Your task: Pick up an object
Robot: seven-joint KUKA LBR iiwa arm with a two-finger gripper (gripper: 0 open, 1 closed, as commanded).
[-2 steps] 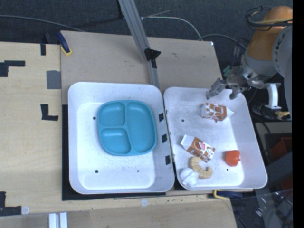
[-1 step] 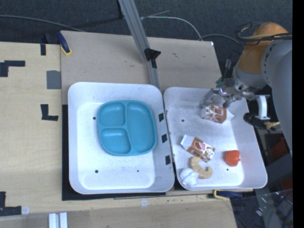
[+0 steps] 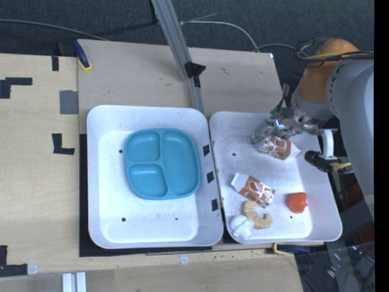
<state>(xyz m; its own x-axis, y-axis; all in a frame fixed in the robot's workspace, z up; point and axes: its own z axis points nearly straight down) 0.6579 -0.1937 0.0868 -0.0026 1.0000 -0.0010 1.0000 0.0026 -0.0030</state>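
Note:
My gripper (image 3: 271,133) is low over the far part of the right bin (image 3: 316,224), reaching in from the right. Directly under and against it lies a small orange-and-white carton (image 3: 279,148), tilted; whether it is gripped cannot be made out. Nearer the front of the same bin lie a second small carton (image 3: 255,189), a red object (image 3: 297,202), a tan curved pastry (image 3: 259,215) and a white lump (image 3: 240,226).
The left bin (image 3: 103,212) holds a blue divided plate (image 3: 163,163). A slanted metal pole (image 3: 176,38) comes down to the far edge between the bins. The arm's grey body and orange band (image 3: 322,72) fill the upper right.

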